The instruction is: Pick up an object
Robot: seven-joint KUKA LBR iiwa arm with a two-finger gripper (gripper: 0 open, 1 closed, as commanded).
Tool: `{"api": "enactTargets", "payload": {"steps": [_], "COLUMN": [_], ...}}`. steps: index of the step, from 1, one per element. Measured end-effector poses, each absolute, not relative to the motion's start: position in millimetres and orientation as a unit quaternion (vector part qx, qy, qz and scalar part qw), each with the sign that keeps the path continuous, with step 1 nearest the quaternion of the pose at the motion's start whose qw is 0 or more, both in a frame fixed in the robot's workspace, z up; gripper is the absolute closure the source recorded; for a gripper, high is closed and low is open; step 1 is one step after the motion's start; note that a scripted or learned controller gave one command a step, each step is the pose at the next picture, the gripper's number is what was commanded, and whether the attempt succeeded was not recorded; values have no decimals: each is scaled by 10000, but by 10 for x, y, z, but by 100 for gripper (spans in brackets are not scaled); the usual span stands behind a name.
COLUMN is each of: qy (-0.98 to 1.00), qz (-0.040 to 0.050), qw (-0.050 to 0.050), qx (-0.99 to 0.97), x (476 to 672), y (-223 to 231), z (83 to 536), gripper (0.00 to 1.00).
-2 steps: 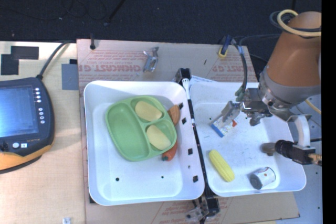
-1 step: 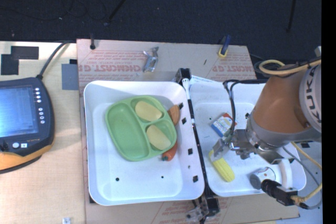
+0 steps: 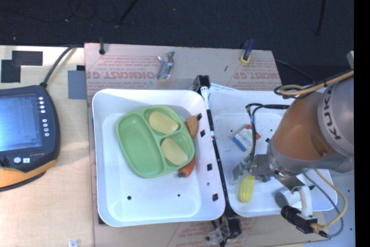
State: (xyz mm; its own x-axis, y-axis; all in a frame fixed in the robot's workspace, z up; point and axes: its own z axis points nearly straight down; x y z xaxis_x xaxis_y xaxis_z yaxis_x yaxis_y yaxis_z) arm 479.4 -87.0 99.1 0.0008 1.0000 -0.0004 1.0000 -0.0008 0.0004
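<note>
A yellow corn cob (image 3: pixel 247 188) lies in the right bin (image 3: pixel 231 107) near its front edge. A small blue, white and orange packet (image 3: pixel 244 139) lies further back in the same bin. My gripper (image 3: pixel 250 170) hangs low over the right bin, just behind the corn and in front of the packet. The grey and orange arm (image 3: pixel 300 136) above it hides much of the bin's right half. Nothing shows as held.
The left bin (image 3: pixel 150 205) holds a green divided plate (image 3: pixel 136 144) with two pale yellow pieces (image 3: pixel 163 122) in its compartments. Orange carrot-like pieces (image 3: pixel 191 124) lie at the plate's right edge. A tablet (image 3: pixel 26 130) sits at the far left. Cables trail at the front right.
</note>
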Motion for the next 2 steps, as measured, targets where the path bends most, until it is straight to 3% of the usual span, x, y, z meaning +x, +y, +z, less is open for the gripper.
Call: {"api": "enactTargets", "payload": {"steps": [1,2], "qy": [7045,7098], "qz": [-15,40], "qw": [-31,29], "qx": [7096,7044], "x": [4779,5309], "y": [-876,-322], "z": [1061,2072], "gripper": [100,100]}}
